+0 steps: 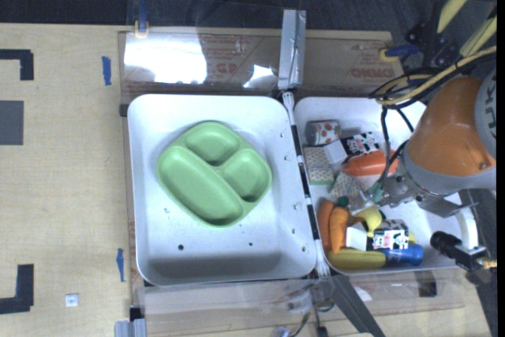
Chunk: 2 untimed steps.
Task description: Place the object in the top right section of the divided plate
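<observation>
At the right of the frame the gripper [384, 192] dips into the right bin [465, 226], low over a heap of glossy plastic toy food; whether it is spread or pinched, I cannot tell. Beside it lie an orange carrot [338, 226], a yellow corn cob [357, 258] and small printed boxes [323, 132]. The smooth green divided plate [215, 172], rounded and three-sectioned, sits in the left bin [158, 122].

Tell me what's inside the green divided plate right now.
The green divided plate sits in the left bin, and all three of its sections look bare. No section is covered. The toys lie in the right bin, partly hidden under the arm.
</observation>
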### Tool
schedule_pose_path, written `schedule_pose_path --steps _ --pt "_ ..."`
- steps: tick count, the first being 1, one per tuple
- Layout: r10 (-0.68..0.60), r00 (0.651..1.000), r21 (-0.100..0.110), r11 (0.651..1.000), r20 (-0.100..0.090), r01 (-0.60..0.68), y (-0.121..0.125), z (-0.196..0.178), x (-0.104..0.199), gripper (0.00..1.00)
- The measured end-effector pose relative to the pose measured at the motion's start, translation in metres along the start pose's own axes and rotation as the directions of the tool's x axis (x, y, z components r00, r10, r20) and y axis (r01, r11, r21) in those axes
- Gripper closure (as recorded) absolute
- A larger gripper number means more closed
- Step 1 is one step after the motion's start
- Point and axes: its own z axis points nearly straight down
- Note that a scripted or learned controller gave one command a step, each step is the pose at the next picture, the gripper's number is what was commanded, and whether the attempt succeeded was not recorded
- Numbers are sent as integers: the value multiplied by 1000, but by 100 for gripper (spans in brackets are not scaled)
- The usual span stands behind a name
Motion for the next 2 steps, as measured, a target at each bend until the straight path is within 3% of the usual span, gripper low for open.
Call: schedule_pose_path --steps 1,2 --pt "-195 981 13 981 -7 195 12 -58 93 100" --pt "-445 895 13 895 -14 446 8 -58 78 100"
